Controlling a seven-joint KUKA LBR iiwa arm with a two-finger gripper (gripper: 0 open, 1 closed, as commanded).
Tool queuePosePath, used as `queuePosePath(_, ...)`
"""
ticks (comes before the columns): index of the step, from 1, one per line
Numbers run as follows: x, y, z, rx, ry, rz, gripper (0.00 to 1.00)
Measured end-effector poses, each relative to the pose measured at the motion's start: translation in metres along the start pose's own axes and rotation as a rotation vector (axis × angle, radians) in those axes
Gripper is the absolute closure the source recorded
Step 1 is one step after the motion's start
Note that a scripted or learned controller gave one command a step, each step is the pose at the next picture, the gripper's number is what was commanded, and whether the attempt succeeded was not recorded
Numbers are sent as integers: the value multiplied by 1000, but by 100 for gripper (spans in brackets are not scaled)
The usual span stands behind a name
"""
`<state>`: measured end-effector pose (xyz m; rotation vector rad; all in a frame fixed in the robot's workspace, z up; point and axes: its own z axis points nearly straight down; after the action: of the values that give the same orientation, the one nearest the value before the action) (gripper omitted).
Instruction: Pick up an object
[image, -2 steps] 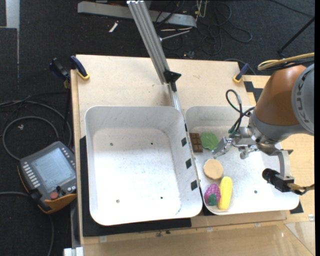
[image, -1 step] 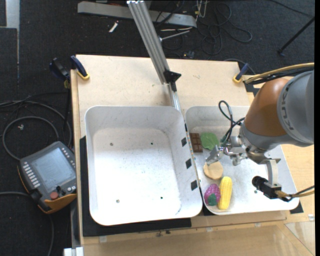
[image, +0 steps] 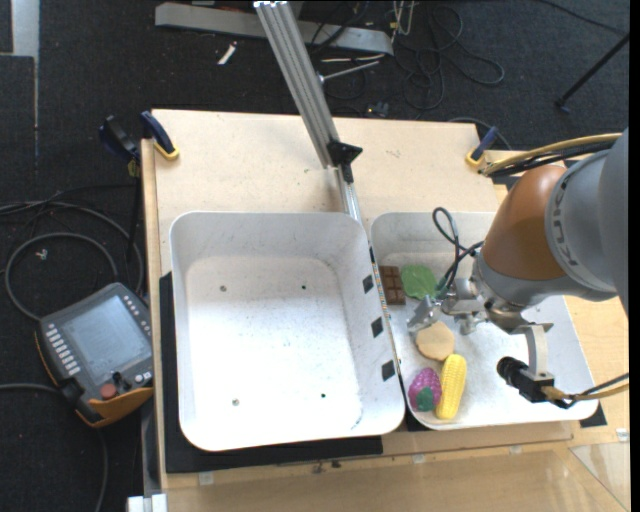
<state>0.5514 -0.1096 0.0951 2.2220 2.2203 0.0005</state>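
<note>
Claw (image: 428, 312) low in right bin (image: 570, 335), finger spread indiscernible, just above tan bun (image: 435, 343), beside corn cob (image: 452, 385) and green leaf (image: 419, 279).

Bulky rounded grey metal arm (image: 595, 230) with a glossy copper-orange band (image: 520, 235) above the wrist. Thin black cable (image: 452, 240) looping off the wrist; yellow-and-black hose (image: 545, 152) running along the top. Small silver metal gripper (image: 432, 312) at the tip. Black cylindrical fitting (image: 525, 378) on a bracket below.
</note>
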Motion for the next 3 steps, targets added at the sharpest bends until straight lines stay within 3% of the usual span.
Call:
queuePosePath(1, 0, 1, -11, -2, 0, 0, 100)
queuePosePath(3, -20, -4, -119, -6, -2, -1, 100)
